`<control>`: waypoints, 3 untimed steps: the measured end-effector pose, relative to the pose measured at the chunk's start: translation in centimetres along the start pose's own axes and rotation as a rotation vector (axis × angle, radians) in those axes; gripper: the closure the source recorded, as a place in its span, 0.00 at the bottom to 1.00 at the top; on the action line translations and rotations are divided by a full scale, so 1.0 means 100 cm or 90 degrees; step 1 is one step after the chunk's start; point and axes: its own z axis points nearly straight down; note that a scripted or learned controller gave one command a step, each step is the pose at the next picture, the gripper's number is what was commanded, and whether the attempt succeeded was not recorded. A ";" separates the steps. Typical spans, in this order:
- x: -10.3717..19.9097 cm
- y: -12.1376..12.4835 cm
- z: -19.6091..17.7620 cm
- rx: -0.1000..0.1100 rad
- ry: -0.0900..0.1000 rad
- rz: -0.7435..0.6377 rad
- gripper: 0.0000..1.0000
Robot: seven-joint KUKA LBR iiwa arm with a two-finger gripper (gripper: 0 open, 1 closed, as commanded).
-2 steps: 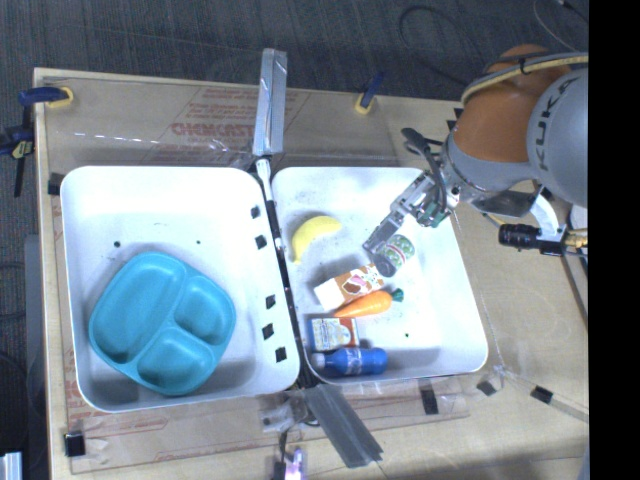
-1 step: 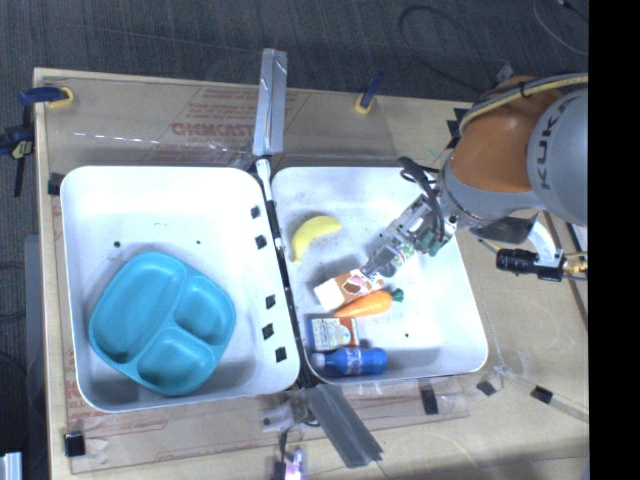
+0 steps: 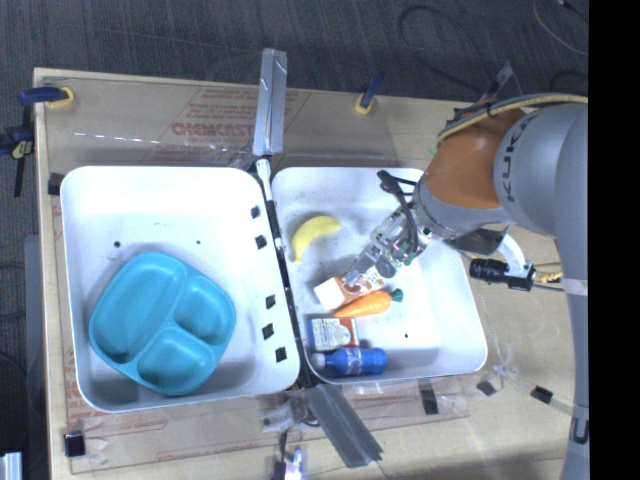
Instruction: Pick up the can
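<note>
Camera view: grey arm [image 3: 545, 168] reaching into the right bin [image 3: 455, 313] — left bin [image 3: 80, 198] holds a blue tray [image 3: 160, 320]. Jaws [image 3: 378, 260] state: cannot tell. Blue can [image 3: 352, 361] lies at the front wall — carrot [image 3: 362, 304], banana [image 3: 313, 233] nearby.

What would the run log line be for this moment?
gripper: low in right bin | over carrot | can: lying at front wall, untouched | banana: apart
</note>
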 end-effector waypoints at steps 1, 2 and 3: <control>-0.029 0.029 -0.129 0.005 0.009 -0.037 0.00; -0.011 0.015 0.018 0.006 0.011 -0.061 0.00; -0.010 0.010 0.008 0.007 0.009 0.092 0.00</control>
